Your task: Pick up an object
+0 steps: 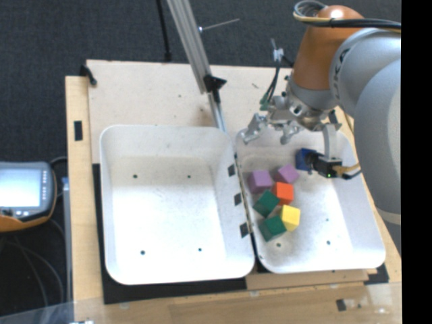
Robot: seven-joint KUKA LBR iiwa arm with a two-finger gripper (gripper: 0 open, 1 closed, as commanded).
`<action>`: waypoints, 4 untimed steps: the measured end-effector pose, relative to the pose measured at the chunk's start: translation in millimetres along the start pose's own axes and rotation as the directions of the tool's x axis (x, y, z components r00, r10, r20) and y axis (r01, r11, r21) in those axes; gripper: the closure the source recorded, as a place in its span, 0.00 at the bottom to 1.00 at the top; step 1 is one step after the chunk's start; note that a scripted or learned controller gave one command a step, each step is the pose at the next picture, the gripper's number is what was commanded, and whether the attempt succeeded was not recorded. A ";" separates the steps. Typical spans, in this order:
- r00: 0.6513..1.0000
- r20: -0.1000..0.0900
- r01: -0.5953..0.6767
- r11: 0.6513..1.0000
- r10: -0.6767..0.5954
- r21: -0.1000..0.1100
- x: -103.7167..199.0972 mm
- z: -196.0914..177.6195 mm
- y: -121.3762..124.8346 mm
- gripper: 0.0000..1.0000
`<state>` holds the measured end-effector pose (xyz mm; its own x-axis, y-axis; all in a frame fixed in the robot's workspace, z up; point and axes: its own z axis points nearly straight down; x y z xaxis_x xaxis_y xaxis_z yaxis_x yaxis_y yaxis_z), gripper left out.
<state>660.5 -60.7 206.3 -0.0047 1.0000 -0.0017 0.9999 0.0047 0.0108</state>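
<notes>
End effector point(270, 131) above right bin point(351, 248) rear edge, fingers spread wide, holding nothing, clear of coloured blocks point(275, 201)

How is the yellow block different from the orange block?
The yellow block is yellow and lies nearer the front of the right bin; the orange block is orange and sits farther back, toward the end effector. The yellow block touches a green block; the orange block sits beside a purple block. Both are small cubes of similar size.

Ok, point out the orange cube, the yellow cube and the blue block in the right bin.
orange cube point(285, 192), camera view, top face.
yellow cube point(291, 216), camera view, top face.
blue block point(305, 160), camera view, visible side.
</notes>
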 end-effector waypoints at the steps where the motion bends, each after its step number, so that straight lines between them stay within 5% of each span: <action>1: 1.000 0.001 -0.007 1.000 0.007 0.003 -40.2 -89.6 -32.3 0.00; 2: 1.000 -0.004 0.001 1.000 -0.001 0.021 10.6 -9.7 -99.3 0.00; 3: 1.000 -0.002 0.001 1.000 -0.001 0.013 61.4 9.9 -95.5 0.00; 4: 1.000 -0.002 -0.006 1.000 0.006 0.010 58.6 8.6 -95.1 0.00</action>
<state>565.2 -2.6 196.5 0.0008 1.0000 0.0005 1.0000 -0.0008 0.0005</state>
